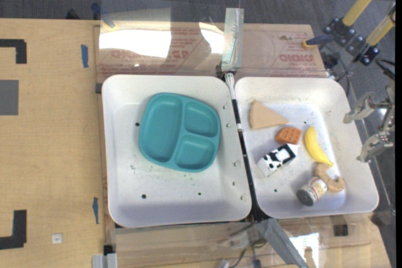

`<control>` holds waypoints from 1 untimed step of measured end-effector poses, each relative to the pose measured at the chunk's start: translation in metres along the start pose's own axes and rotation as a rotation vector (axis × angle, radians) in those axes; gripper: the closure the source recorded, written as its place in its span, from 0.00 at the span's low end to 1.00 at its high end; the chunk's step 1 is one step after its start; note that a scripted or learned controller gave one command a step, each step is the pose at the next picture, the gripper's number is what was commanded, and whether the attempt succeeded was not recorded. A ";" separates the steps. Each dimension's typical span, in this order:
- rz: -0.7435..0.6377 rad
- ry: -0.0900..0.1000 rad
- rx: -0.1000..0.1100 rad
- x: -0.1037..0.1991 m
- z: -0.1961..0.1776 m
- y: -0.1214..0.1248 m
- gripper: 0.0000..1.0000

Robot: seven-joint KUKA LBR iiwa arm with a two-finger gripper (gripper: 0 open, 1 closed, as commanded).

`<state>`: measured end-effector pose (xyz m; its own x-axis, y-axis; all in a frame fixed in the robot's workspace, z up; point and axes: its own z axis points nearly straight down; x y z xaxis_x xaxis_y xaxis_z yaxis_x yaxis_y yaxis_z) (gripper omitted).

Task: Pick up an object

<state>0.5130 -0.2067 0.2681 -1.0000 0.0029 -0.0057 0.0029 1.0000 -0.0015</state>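
nearest us the bench (50,135) runs along the bottom edge, and on it sit the two white bins side by side. the left bin (119,160) holds one teal divided plate (179,132), lying flat near its middle. the right bin (364,201) holds the loose things any of which could serve as the object to pick up: a tan wedge (265,116) near the dividing wall, a banana (316,146) just right of centre, a black and white box (278,159) below the wedge, a small orange biscuit (289,135) between wedge and banana, a little can (312,190) on its side near the front, and a pale lump (333,180) touching or just beside the can. we judge the task hardly begun: every item rests on a bin floor and none is lifted. reaching in, closing on one piece and raising it are all left to do. how the fingers stand we cannot tell
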 end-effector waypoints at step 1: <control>0.409 0.011 -0.002 -0.043 0.126 0.020 0.00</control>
<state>0.5569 -0.1872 0.1426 -0.9163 0.4005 0.0051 0.4005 0.9163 0.0008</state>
